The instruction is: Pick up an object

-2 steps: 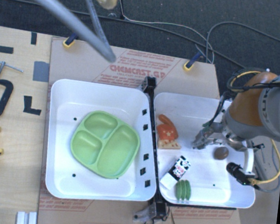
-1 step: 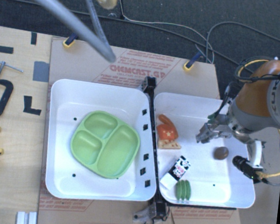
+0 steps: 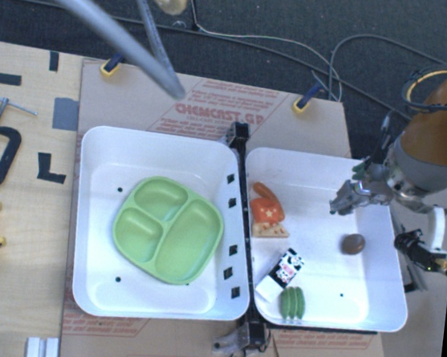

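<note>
Two white bins side by side on the bench: the left bin (image 3: 96, 198) and the right bin (image 3: 369, 309), walls touching along a black clip strip down the middle. In the left bin, a light green divided plate (image 3: 169, 228), three compartments, lying flat and slightly turned, near the bin's centre. In the right bin, several small things. Against the bin's left wall, toward the far edge, a red tomato-like piece (image 3: 267, 210) with an orange bit above it, resting on a tan slice like bread (image 3: 272, 231). Closer to the near edge, a small black-and-white carton with a cow-spot pattern (image 3: 284, 270), tilted; just beside it and touching or nearly so, a green ridged vegetable (image 3: 292, 302) near the near wall. Toward the bin's right wall, a small round brown object (image 3: 352, 244), dull, alone on bare white floor, well apart from the rest. Reaching in over the right bin's far right corner, the grey arm with orange band; the dark tool (image 3: 345, 201) above the bin floor, near the brown object but apart from it, nothing seen between the fingers; width of the gap hard to judge, cannot tell.
</note>
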You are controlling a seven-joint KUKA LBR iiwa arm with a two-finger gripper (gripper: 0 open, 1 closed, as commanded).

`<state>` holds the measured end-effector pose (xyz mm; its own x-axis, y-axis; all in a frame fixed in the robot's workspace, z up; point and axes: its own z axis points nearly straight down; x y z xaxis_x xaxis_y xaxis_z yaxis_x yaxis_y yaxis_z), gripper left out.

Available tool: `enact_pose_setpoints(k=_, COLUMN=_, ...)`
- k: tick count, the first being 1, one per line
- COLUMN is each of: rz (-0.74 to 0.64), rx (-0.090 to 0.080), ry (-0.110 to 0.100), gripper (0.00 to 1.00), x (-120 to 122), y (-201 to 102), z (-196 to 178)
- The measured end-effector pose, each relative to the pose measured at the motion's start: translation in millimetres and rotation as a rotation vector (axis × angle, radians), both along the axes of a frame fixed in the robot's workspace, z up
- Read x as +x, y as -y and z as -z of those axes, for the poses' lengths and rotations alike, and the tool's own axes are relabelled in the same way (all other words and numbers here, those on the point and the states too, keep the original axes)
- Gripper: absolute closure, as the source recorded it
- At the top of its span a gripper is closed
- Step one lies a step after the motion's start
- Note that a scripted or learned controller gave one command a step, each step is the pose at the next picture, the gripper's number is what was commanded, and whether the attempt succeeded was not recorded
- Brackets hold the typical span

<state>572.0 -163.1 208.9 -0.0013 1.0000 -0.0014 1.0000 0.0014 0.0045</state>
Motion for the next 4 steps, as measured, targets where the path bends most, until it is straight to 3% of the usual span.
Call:
enact_pose_setpoints(k=1, rz=0.0, rx=0.001, ry=-0.004, gripper=1.0, x=0.5, y=-0.4, z=-12.6)
enact_pose_setpoints(k=4, rz=-0.006, rx=0.003, ry=-0.006, gripper=1.0, x=15.1, y=-164.2, z=-21.1)
